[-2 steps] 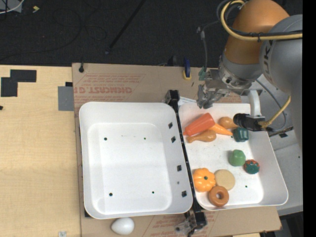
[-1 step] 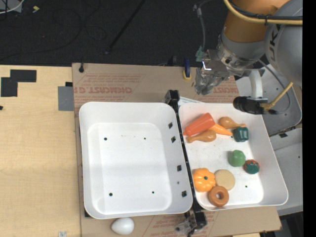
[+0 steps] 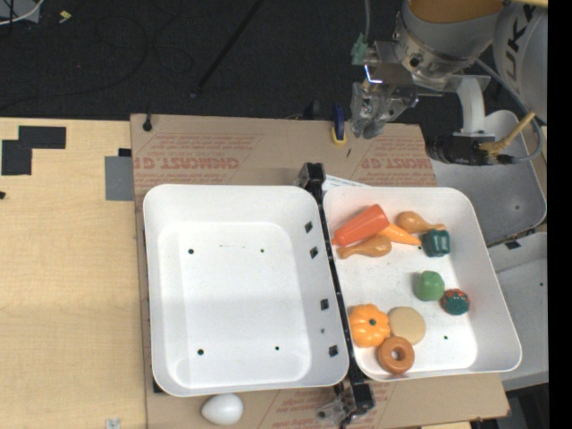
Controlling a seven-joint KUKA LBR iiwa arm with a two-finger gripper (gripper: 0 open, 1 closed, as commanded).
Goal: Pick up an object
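The arm comes in from the upper right, its orange band up near the top edge, and the gripper [image 3: 368, 125] hangs above the brown cardboard sheet [image 3: 232, 155], just past the far rim of the right bin [image 3: 500, 329]. From where I stand I cannot tell how the gripper is set; that end of it is small and dark against the black background. Nothing can be seen in it.

The right bin holds all the toy food. Near its far left corner an orange-red carrot [image 3: 361, 224] lies tilted, touching a tan squash-shaped piece [image 3: 368, 248] just below it. Beside these, towards the far right corner, there is another orange-tan piece [image 3: 413, 222] with a dark teal block [image 3: 435, 242] touching its end. Along the right side sit a green round piece [image 3: 430, 285] and, just beside it, a dark green and red piece [image 3: 455, 301]. At the near edge an orange pumpkin [image 3: 369, 324] sits against a pale beige disc [image 3: 407, 323], and a brown doughnut [image 3: 395, 355] lies just in front of both.

The left bin [image 3: 165, 329] joins the right one along a row of black clips [image 3: 323, 275]. A white egg [image 3: 222, 408] lies on the cardboard outside the left bin's near edge. A small blue and yellow clamp [image 3: 339, 124] stands at the far edge of the cardboard, just left of the gripper.
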